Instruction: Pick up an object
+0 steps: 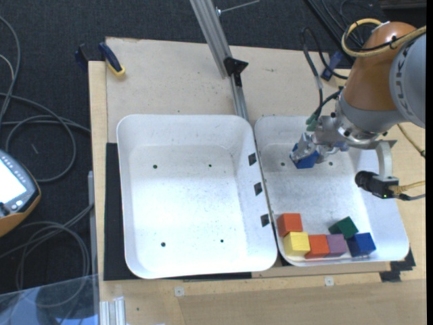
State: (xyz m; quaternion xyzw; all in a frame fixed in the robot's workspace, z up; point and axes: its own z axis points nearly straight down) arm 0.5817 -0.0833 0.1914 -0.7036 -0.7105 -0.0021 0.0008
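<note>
One small blue block (306,159) sits clamped in my claw (304,156), above the right bin's (379,212) far end; six coloured blocks (325,239) line its near edge.

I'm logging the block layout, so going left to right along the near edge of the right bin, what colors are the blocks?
Yellow block → orange block → purple block → blue block. The red-orange block and green block sit behind that row, so I left them out.
</note>
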